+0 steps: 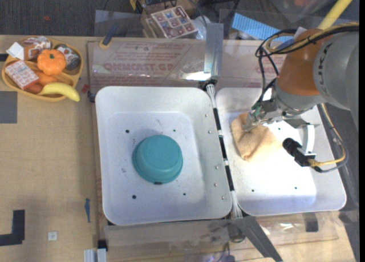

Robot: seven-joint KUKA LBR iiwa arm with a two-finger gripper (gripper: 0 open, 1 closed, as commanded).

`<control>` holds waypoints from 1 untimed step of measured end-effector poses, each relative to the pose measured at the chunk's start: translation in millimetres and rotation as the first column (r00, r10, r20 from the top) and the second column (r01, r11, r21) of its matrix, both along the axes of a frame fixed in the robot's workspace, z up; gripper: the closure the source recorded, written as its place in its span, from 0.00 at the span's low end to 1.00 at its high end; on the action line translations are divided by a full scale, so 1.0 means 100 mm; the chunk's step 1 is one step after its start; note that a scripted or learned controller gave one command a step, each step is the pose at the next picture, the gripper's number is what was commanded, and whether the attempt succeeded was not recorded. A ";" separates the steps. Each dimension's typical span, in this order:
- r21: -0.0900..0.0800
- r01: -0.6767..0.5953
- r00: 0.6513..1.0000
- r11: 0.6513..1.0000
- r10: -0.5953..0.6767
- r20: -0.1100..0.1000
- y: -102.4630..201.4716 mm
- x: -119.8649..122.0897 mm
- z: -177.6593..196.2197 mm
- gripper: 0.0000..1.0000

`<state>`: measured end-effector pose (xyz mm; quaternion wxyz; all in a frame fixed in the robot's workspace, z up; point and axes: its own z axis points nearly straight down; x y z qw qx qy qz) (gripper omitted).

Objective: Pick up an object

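Over the right bin (296, 198), gripper (255, 119) sits low at the tan lump's (251, 141) upper end, apparently mid-grasp, its opening and hold impossible to tell; next move calls for a straight lift.

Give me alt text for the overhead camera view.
The gripper is down on a tan, bread-like object in the right bin. A teal bowl sits upside down in the left bin.
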<state>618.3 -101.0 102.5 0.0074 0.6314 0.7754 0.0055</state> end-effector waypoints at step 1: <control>0.000 0.000 1.000 1.000 0.000 0.000 0.00 0.00 0.00 0.00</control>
